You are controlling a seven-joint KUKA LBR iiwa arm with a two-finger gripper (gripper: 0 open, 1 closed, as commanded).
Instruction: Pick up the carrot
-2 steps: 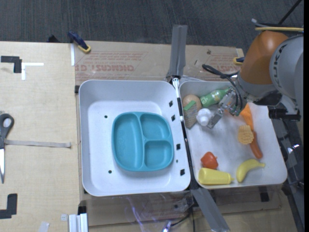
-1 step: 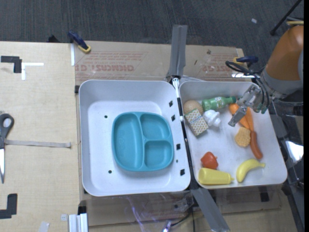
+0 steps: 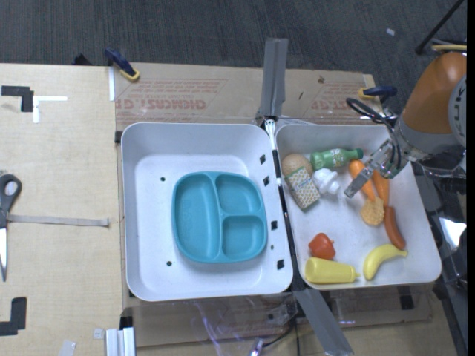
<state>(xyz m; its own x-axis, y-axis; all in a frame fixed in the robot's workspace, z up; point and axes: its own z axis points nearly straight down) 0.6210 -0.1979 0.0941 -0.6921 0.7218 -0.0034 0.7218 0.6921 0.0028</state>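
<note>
Orange carrot (image 3: 380, 186) lies in the right bin (image 3: 423, 273), at abt 2 o'clock of that bin, near its far right wall. Gripper (image 3: 364, 184) is down on it, arm coming in from 3 o'clock. Fingers (image 3: 355, 190) sit low at the carrot's left side, touching or nearly so; can't tell how far apart they are, or whether the carrot is actually between them. No lift visible: the carrot looks to rest on the bin floor w/ the other toys.

Progress, as a judgement: approach done, grasp unconfirmed, lift and clear-out left.

Counts, right bin: 1 carrot, 1 green bottle (image 3: 335, 157) at 12 o'clock, 1 white piece (image 3: 326, 182) just beside the fingers, 1 patterned block (image 3: 303, 188) at 10 o'clock, 1 round cracker-like piece (image 3: 372, 213) and 1 sausage (image 3: 394, 228) at 3 o'clock, 1 red pepper (image 3: 321, 244), 1 yellow bottle (image 3: 330, 271) and 1 banana (image 3: 382, 259) toward 6 o'clock.

Left bin (image 3: 141, 221): 1 blue divided plate (image 3: 220, 217), 3 compartments. Table (image 3: 52, 265) at 9 o'clock: 1 pr scissors (image 3: 6, 213).
</note>
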